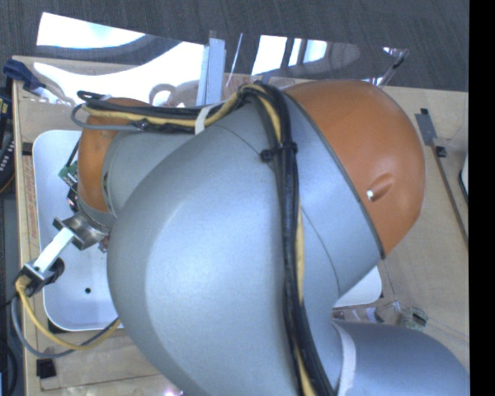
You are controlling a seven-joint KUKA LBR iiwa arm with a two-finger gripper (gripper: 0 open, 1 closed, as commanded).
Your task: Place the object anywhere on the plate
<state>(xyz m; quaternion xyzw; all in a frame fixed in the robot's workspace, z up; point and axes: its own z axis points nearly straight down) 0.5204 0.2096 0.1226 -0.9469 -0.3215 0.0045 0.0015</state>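
While the arm (231,246) is leaning this far over the left bin (45,221), its grey bulk and orange band (371,163) are covering most of both bins from where the camera looks down. A wrist part with a white bracket (49,258) and a yellow cable (41,324) is hanging over the bin's near corner, and a small dark speck (88,289) is lying on the white floor just beside it. The gripper itself is hidden under the arm, so I cannot tell whether it is clenched, released or grasping anything. The object and the plate are hidden too; I cannot say where either one is lying.

Judging by the pose, the arm is working low inside the left bin, either reaching for the object or carrying it. To do this step well, it should be coming down slowly and squarely, keeping the cable from snagging the bin's rim. It should also be checking its grip before moving off, then lowering gently over the plate's middle before letting go.
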